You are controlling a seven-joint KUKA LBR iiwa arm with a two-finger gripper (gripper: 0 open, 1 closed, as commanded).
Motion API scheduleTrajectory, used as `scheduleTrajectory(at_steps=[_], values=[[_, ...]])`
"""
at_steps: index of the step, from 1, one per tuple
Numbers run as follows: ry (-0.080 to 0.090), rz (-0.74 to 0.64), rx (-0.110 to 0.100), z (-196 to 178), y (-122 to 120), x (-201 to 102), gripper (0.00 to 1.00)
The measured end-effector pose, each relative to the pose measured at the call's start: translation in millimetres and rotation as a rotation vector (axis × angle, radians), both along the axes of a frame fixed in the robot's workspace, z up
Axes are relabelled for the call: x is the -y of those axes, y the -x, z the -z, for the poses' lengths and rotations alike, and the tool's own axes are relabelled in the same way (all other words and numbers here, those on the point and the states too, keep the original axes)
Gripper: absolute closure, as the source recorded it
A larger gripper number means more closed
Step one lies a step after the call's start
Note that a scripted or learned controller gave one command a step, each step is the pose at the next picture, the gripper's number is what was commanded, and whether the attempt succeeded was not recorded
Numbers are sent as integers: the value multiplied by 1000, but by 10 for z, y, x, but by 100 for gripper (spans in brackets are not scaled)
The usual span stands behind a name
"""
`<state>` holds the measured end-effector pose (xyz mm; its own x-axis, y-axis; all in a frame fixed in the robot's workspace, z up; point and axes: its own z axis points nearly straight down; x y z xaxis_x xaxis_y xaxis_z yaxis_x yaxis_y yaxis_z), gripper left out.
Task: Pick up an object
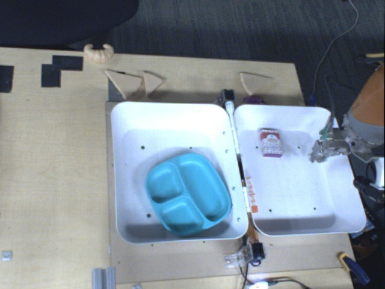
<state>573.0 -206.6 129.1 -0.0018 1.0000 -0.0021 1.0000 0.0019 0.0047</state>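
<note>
Though small in the view, reads as a red-and-white carton (272, 142), lying flat on the floor of the right white bin (289, 215), toward its far side and touching nothing else. Right of the carton, near but apart: gripper (317, 150), at the same bin's right rim, carried by the grey arm (366, 141) with its orange band. Open or closed, impossible to tell. Left of the carton, past the meeting rims: left white bin (129, 161), holding a blue three-compartment tray (188, 193), nearer the camera than the carton. Beneath both, pale wooden bench (54, 173).
</note>
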Motion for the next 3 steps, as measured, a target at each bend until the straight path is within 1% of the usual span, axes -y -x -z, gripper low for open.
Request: scheduleTrajectory(at_steps=[1,2,3], values=[[-1,0,-1,5,2,-7,0],[-2,-3,-1,363,313,-11,0],[-1,-5,2,255,302,-14,100]])
